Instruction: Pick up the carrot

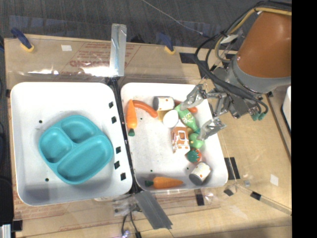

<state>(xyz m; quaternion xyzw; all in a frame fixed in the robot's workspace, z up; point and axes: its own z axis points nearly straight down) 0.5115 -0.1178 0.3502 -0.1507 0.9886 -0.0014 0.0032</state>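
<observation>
- The worktop (257, 182) carries two shallow white bins side by side, the left bin (29, 113) and the right bin (148, 148).
- The grey arm (262, 48) with its orange band reaches in from the right, over the right bin's far right corner.
- A teal divided plate (74, 148) lies in the left bin.
- The tool (205, 110) hangs at the right bin's right rim; its two fingers (194, 97) stand apart with nothing between them.
- A carrot (167, 183) lies flat along the near wall of the right bin, well apart from the tool; a second one (131, 117) lies against the left wall.
- Between them sits a clutter of small toys: a white cup (200, 172), a little box (180, 138), green bits (188, 118).
- The carrot looks like light, stiff, smooth plastic, so I would expect it to slip. Gripping across its thick middle seems safest, though the near wall crowds one side.
</observation>
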